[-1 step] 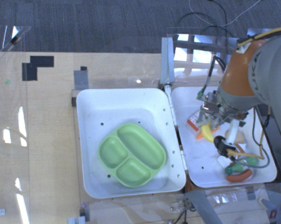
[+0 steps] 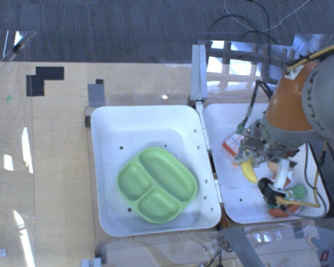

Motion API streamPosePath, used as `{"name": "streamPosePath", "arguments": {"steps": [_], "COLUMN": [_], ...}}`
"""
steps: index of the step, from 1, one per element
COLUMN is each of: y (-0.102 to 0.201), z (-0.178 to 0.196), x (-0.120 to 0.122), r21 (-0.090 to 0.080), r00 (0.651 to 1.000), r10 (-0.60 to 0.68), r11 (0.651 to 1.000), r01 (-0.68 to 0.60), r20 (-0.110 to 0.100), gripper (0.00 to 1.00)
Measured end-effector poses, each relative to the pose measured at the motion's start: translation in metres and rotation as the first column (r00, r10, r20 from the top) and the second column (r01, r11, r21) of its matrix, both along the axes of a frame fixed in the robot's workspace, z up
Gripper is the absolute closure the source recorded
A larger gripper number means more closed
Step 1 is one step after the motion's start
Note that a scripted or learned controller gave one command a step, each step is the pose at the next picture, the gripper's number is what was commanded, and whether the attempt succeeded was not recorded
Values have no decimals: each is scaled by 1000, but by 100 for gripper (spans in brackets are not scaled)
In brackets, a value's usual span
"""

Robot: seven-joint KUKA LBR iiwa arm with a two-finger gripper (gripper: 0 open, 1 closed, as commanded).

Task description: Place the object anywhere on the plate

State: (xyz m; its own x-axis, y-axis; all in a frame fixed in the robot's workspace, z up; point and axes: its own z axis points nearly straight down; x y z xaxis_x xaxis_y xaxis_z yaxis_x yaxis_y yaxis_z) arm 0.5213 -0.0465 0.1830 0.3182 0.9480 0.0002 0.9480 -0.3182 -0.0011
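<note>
The pale wood-grain surface (image 2: 58, 162) carries black angular tape marks (image 2: 43, 79) at its upper left. Dark grey carpet floor (image 2: 96, 22) lies beyond its far edge.

The left shallow white bin (image 2: 109, 132) holds a light green three-compartment plastic plate (image 2: 157, 184), lying flat near the bin's centre.

The right shallow white bin (image 2: 228, 205) adjoins it. In this bin, a small red-and-white packet (image 2: 232, 144) lies near the left wall. Just right of and below it lies the small yellow banana-shaped object (image 2: 249, 172), its long axis running from upper left to lower right.

The end effector (image 2: 255, 153) hangs directly above the banana's upper end; whether it is wide, narrow or holding cannot be told. The grey arm with orange band (image 2: 298, 102) extends to the right. A green rounded item (image 2: 297, 192) sits near the bin's lower right corner.
</note>
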Motion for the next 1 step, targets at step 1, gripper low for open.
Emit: {"name": "streamPosePath", "arguments": {"steps": [1], "y": [84], "z": [34], "x": [49], "r21": [0], "r00": [933], "r10": [361], "r11": [933], "r01": [-361], "r20": [2], "gripper": [100]}}
